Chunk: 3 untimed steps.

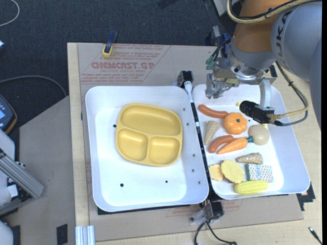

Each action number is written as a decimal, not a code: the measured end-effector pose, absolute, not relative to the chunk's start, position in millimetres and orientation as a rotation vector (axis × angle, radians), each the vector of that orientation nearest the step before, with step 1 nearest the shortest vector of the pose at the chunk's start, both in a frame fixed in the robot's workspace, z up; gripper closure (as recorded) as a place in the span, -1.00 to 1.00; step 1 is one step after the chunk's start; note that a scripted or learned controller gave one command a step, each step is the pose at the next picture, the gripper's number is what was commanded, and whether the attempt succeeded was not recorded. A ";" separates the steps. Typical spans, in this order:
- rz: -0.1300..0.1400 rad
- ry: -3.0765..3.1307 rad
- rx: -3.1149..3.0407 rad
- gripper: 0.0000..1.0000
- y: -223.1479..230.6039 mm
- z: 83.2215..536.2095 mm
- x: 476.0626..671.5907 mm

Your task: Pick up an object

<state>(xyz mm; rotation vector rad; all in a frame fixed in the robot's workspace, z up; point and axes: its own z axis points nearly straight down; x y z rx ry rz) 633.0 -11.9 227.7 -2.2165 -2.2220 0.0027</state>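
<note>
Arm (286, 29) cut off by top and right edges; gripper (217, 88) fingertips too small to resolve.

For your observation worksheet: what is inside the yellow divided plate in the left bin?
The yellow divided plate shows three bare compartments, one long at the far side, two smaller nearer the camera, with no food in them. The patch of left bin floor under the plate is covered.
</note>
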 end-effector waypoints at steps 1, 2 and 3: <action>-0.003 -2.226 -2.218 1.00 33.8 235.3 631.6; -0.001 -2.224 -2.220 1.00 35.4 223.6 641.1; -0.003 -2.223 -2.221 1.00 38.9 227.5 638.7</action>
